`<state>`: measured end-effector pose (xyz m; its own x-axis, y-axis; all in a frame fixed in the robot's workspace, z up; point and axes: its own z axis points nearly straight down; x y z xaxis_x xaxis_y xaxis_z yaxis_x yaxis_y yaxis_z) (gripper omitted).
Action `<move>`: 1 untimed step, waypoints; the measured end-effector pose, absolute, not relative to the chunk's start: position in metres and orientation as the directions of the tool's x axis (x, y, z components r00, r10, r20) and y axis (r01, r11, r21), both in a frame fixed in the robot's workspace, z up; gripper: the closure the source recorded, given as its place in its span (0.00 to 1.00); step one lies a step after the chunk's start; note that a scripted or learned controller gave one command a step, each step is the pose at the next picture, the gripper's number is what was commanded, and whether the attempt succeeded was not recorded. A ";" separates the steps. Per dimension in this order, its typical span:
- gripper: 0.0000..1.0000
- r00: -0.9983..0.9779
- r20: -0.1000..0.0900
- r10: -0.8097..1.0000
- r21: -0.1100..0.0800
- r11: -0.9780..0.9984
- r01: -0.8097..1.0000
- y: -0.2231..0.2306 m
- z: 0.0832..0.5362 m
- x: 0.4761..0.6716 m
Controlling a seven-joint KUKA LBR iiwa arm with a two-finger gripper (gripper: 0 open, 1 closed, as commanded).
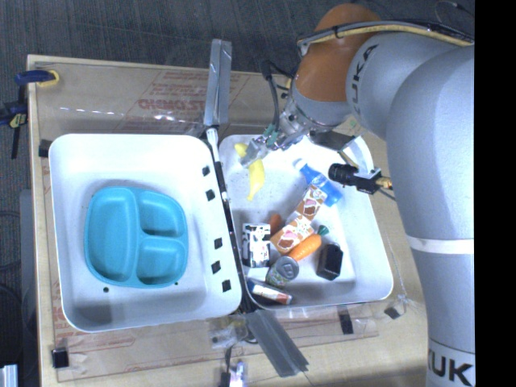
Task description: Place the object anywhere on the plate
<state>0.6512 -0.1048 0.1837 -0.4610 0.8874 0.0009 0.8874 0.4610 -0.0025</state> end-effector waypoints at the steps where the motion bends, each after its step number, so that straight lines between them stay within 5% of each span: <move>1: 1.00 -0.597 0.003 0.802 -0.004 0.597 0.802 -0.029 0.190 0.630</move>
